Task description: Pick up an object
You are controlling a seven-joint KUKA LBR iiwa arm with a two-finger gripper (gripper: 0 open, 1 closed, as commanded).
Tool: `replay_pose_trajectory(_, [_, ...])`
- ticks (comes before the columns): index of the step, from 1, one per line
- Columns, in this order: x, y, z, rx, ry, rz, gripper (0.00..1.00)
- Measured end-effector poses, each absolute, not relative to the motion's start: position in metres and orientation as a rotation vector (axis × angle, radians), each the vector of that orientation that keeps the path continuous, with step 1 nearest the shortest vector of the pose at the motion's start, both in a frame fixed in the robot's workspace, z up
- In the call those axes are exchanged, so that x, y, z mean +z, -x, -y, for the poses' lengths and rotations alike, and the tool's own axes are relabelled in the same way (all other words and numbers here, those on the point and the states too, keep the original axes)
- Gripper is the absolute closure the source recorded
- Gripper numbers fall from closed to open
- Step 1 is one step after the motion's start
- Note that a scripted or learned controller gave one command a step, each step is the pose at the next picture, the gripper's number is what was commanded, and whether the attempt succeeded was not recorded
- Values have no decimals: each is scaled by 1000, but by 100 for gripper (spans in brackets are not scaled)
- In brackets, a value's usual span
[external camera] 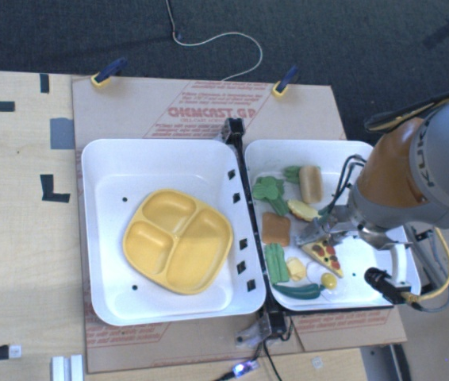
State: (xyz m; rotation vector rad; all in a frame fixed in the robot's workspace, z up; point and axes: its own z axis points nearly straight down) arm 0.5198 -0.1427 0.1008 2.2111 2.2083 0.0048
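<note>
While the end effector (317,232) hovers, glossy pizza wedge (323,254), ridged yellow tray (178,240).

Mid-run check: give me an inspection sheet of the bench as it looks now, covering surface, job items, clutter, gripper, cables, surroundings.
Surface: cardboard sheet under two white bins, clipped at the back by two clamps.
Job's things: right bin holds toy food, including a pizza slice, bread roll, brown toast, green leaf and green pepper.
Clutter: yellow divided plate in the left bin.
Gripper: gripper low over the right bin, by the pizza slice; grasp cannot be told.
Cables: white cable looping behind the bench; wiring along the arm.
Surroundings: dark carpet.
</note>
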Motion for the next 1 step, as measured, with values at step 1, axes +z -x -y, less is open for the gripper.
replay_pose_trajectory(1, [146,-520,151,0,-2221,-2221,100])
